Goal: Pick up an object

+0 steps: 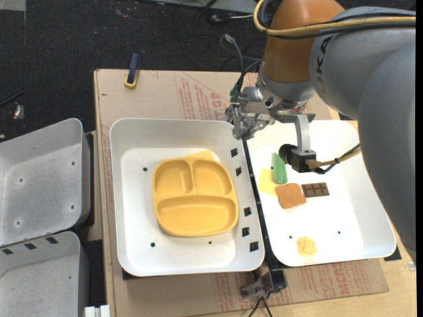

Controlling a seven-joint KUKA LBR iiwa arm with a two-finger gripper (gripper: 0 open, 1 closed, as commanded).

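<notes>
My gripper (243,128) hangs over the far end of the rim between the two white bins, under the orange wrist band. In the right bin (344,243) a green stick (279,168) lies on a pale yellow slice (266,181). Just in front of them are an orange-brown slab (290,195) and a dark chocolate bar (315,190). A small yellow lump (305,246) rests near that bin's front. A yellow divided plate (195,197) lies in the left bin (129,177). The gripper is behind and left of the green stick, with nothing seen in it.
The grey arm covers the upper right of the right bin. A black cable fitting (295,157) dangles beside the green stick. A blue and yellow tool (132,70) lies on the cardboard at the back left. Grey lids (39,177) sit to the left of the bins.
</notes>
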